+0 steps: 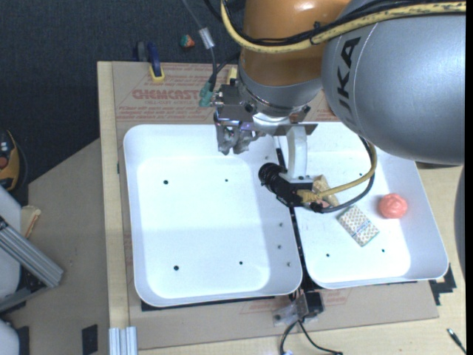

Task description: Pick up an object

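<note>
A pink ball (pixel 393 205) lies in the right bin (pixel 414 268), near its right side. A small flat box with a blue-and-white pattern (pixel 358 225) lies to the ball's left in the same bin. My gripper (pixel 235 140) hangs over the far edge of the left bin (pixel 148 272), well left of both objects and touching neither. The big grey arm with its orange band covers the far part of the right bin.
A black and yellow hose with a brass fitting (pixel 307 192) dangles from the arm over the divide between the bins. A cardboard sheet (pixel 170 91) lies under the bins. A blue clamp (pixel 154 61) sits at its far edge.
</note>
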`<state>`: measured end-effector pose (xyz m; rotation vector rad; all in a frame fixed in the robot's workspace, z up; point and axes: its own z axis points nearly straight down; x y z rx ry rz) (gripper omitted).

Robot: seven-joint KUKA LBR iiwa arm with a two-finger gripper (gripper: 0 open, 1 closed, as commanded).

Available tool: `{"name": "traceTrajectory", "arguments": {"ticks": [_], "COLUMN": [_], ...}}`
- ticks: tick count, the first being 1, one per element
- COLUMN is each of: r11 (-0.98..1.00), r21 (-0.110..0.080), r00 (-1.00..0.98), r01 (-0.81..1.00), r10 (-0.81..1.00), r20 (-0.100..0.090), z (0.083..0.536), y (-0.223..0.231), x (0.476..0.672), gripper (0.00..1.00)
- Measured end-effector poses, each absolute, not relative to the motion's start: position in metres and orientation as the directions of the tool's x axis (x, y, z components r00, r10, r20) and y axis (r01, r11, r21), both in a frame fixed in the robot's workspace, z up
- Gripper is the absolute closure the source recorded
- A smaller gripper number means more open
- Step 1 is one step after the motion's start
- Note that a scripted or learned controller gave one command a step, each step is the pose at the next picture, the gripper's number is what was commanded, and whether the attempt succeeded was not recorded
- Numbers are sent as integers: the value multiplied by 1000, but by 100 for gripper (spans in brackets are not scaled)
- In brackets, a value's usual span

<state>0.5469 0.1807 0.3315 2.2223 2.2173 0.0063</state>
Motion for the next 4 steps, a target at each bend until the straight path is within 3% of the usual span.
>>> {"name": "traceTrajectory", "arguments": {"ticks": [1, 2, 3, 4], "r11": [5, 1, -5, 7], "r21": [-10, 0, -4, 13], "r00": [-5, -1, 5, -7], "r01": [1000, 1000, 1000, 1000], "r10": [1000, 1000, 1000, 1000], "r20": [-1, 1, -1, 7], "z": [257, 272, 310, 430], "y": [227, 225, 158, 221], "x": [523, 526, 477, 480], "gripper": [100, 100, 100, 100]}}
